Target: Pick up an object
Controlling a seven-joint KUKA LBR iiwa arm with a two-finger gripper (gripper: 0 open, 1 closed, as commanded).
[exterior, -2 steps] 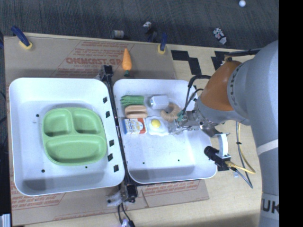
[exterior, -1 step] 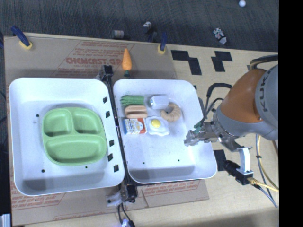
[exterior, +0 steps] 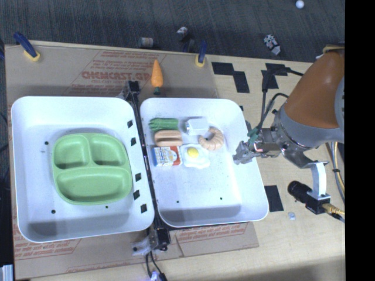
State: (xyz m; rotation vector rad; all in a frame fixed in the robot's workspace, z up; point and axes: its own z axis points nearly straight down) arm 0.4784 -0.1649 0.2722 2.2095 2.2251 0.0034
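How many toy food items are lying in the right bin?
6, clustered in its upper left: green beans, hot dog, carton, fried egg, shrimp, and a white piece. Others may be hidden underneath them.

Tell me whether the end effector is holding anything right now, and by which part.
Nothing is held. The end effector sits at the right bin's right rim, apart from the toy food, with nothing between its fingers.

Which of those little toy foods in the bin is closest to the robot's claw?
The pink shrimp, at the cluster's right end toward the gripper; the fried egg lies slightly farther left.
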